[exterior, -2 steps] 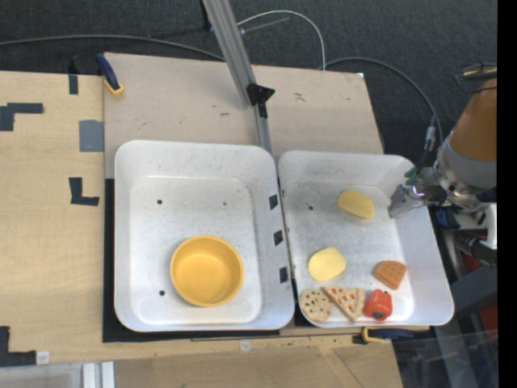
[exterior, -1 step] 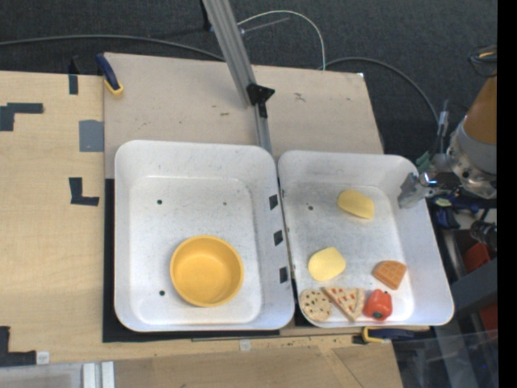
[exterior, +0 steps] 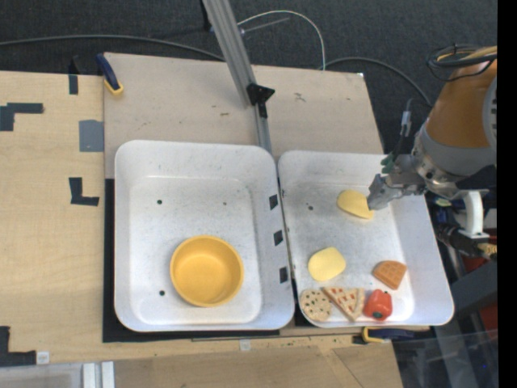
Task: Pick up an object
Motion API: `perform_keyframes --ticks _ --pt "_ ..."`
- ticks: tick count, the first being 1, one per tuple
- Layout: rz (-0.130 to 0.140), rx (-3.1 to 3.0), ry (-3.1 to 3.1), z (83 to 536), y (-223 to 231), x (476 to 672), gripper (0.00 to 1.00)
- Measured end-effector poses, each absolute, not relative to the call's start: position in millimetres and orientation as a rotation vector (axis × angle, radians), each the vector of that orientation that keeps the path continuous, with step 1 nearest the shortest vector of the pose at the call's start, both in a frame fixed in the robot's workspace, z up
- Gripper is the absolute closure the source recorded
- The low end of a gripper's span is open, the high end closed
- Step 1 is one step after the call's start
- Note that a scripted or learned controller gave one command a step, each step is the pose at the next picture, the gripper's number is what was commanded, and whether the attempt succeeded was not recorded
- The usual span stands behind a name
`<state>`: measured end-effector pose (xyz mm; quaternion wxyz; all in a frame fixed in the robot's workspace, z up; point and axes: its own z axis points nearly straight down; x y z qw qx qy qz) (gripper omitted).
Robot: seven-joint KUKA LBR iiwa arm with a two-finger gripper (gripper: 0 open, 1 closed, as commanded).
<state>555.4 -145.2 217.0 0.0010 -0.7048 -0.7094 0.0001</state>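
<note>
I'm looking into a robotics lab, a plywood bench point(exterior: 202, 103) marked with tape, two white bins point(exterior: 129, 217) side by side, loose cables point(exterior: 283, 18) on dark carpet, a metal pole point(exterior: 230, 35), toy food point(exterior: 346, 301), the grey and orange arm point(exterior: 460, 111)

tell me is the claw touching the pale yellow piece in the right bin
Cannot tell. In the camera view the claw meets the pale yellow piece at its right edge, hiding any contact.
</note>
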Motion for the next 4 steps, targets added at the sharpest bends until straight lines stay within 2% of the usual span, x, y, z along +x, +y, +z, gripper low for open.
perform_keyframes --ticks 4 --pt "0.001 -2.209 -2.229 202 78 536.9 1.0"
